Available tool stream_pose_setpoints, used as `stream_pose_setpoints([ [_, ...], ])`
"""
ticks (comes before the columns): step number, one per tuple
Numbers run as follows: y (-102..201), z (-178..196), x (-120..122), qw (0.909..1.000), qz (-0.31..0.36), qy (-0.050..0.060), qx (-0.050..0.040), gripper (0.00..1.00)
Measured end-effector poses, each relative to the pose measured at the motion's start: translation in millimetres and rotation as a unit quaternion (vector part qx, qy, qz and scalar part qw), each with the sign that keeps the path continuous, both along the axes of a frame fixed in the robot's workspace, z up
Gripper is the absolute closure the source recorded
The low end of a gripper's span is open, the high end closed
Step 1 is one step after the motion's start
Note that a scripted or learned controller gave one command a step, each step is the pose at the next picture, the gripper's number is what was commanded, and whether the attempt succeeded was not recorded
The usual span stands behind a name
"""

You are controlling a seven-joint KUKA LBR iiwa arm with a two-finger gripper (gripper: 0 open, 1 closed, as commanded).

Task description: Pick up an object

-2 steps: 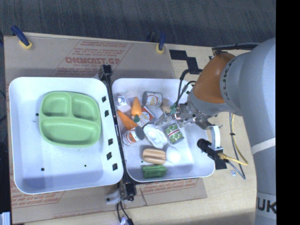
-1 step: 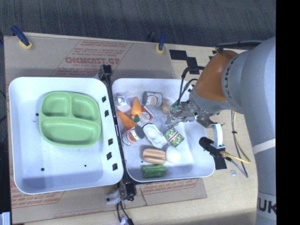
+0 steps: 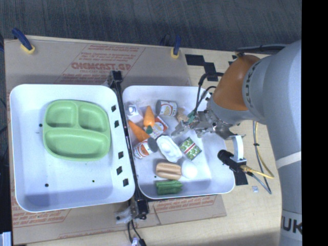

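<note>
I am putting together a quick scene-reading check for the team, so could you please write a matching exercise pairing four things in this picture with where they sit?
Things:
1. green divided plate
2. hot dog
3. green vegetable
4. end effector

Places:
A. at the right bin's near edge, just below the hot dog
B. over the upper right part of the right bin
C. in the left bin
D. in the lower part of the right bin, beside a white egg-like thing

Pairs: 1-C, 2-D, 3-A, 4-B
</note>
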State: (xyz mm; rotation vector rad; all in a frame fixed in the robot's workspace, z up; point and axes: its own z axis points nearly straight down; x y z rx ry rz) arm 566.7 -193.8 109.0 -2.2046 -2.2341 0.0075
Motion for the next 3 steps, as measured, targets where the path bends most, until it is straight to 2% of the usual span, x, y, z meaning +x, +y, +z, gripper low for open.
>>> stream_pose_setpoints([
  [1,0,10,1,1.0000,0.002,0.000,-0.0001,1.00],
  [2,0,10,1,1.0000,0.003,0.000,-0.0005,0.00],
  [3,7,-18,-91,1.0000,-0.003,0.000,0.0013,0.00],
])
